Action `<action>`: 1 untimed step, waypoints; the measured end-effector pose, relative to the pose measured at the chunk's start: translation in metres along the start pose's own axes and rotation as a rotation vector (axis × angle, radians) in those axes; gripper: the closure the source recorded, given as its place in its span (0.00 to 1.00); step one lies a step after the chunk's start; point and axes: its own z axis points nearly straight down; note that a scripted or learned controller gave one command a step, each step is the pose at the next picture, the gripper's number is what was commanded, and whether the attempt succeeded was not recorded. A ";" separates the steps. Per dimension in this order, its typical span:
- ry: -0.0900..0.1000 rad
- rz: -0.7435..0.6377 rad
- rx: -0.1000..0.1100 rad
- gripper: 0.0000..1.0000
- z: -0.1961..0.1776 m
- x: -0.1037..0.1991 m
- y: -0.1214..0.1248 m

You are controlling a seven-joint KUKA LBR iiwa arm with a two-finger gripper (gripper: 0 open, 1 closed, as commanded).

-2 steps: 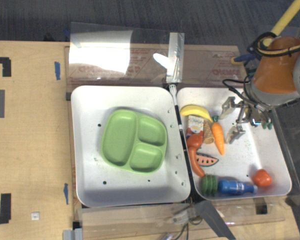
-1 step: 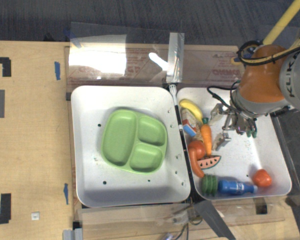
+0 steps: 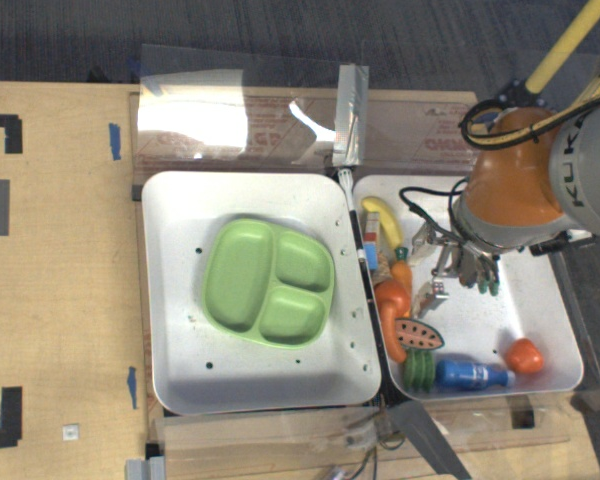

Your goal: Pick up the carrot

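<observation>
Up top, dark grey floor [image 3: 280,8] runs the full width, ribbed like carpet. Below it sits the pale wooden worktop [image 3: 55,268], plain grain, with black square marks [image 3: 2,133] at its left edge and small blue tape tabs [image 3: 114,140] near the bins' corner. A clear plastic sheet [image 3: 195,118] at the back catches a bright white glare from overhead light. Behind it lies brown cardboard [image 3: 420,128] with reddish print too faint to read.
</observation>
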 end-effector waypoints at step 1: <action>-0.001 -0.252 -0.001 0.00 0.001 -0.046 0.009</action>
